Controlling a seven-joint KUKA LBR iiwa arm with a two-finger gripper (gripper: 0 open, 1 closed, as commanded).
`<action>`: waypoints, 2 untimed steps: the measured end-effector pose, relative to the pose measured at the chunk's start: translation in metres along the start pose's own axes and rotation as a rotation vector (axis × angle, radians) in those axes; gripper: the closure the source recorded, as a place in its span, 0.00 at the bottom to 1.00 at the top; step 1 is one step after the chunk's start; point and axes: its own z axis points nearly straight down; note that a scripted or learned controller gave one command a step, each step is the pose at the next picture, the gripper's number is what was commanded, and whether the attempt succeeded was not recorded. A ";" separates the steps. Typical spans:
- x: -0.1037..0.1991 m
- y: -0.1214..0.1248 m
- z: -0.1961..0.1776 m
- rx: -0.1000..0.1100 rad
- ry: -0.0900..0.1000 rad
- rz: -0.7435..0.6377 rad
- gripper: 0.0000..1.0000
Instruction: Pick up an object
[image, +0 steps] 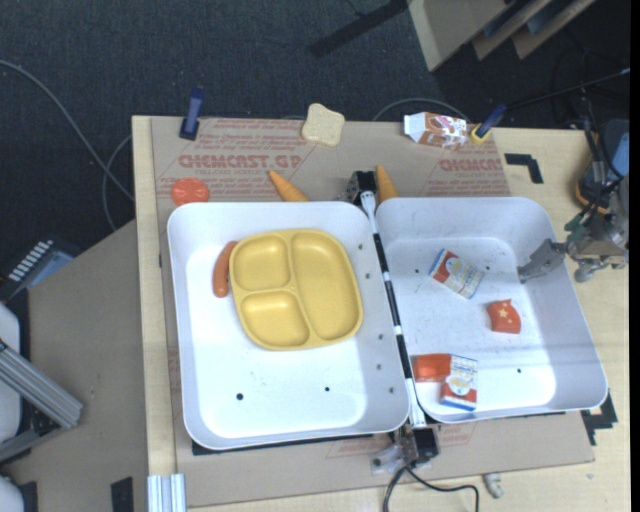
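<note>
Three-compartment yellow plastic tray, rounded corners, in left bin.

Much of the left bin is taken up by a yellow tray. In the right bin, open floor is left between a carton, a red piece and a packet.
</note>
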 end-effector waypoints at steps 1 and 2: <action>0.021 -0.007 0.103 0.003 0.002 0.000 0.00; 0.062 -0.025 0.121 0.003 0.003 -0.001 0.00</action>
